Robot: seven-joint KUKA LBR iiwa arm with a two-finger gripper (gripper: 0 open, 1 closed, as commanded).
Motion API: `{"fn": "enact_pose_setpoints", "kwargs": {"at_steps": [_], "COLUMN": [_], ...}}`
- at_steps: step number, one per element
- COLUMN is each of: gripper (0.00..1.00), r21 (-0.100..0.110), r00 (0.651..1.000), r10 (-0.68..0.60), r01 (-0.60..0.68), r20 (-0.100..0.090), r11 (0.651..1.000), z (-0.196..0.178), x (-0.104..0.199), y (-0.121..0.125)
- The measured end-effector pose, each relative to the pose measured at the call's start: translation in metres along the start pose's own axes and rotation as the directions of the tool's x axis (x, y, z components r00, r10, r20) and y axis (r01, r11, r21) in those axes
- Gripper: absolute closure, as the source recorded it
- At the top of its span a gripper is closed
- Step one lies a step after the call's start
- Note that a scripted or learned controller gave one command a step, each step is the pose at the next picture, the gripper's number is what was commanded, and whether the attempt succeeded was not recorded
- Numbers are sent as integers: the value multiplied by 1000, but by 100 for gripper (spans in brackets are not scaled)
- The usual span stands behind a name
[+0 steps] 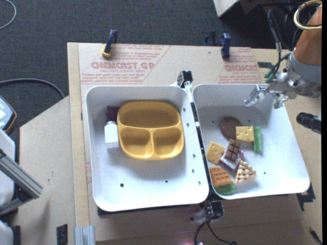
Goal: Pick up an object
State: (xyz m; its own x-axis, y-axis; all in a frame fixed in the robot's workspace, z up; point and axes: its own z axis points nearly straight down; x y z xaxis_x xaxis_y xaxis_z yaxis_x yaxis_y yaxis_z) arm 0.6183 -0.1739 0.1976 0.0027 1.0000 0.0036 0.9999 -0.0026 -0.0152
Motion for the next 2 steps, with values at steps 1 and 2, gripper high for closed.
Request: {"fn": "enact_pose_setpoints", "kwargs": {"at_steps": [1, 2], "gripper": [0, 0], "r21": [-14, -9], "r00": [1000, 1000], "r10": [-3, -3], "r01": [3, 3], "r20": [3, 2], "r11": [1000, 1000], "z": [-8, 35], "x": [0, 1], "y": [3, 1]}}
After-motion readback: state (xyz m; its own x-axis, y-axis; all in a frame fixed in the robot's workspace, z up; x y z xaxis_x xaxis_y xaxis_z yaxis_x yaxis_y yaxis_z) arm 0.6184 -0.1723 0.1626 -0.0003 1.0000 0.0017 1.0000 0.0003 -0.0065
